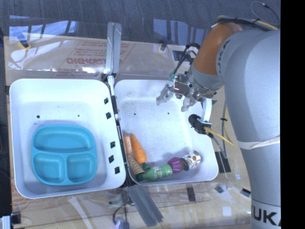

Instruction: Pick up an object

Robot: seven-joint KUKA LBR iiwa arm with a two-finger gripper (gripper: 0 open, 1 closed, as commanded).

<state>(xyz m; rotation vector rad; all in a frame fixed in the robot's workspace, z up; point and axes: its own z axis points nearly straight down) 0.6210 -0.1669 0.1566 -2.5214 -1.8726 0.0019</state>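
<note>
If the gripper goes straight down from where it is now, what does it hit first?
Probably bare floor of the right bin: the gripper hangs over its upper part, apart from the carrot and other toys. Depth is unclear.

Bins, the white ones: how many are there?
2. The left bin holds a blue tray; the right bin holds a carrot and other toys along its near edge.

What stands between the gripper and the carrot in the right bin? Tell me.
Nothing visible. The gripper hovers over the bare upper part of the right bin; the carrot lies near the bin's lower left, with open white floor between them. Other toys lie below and right of it.
</note>
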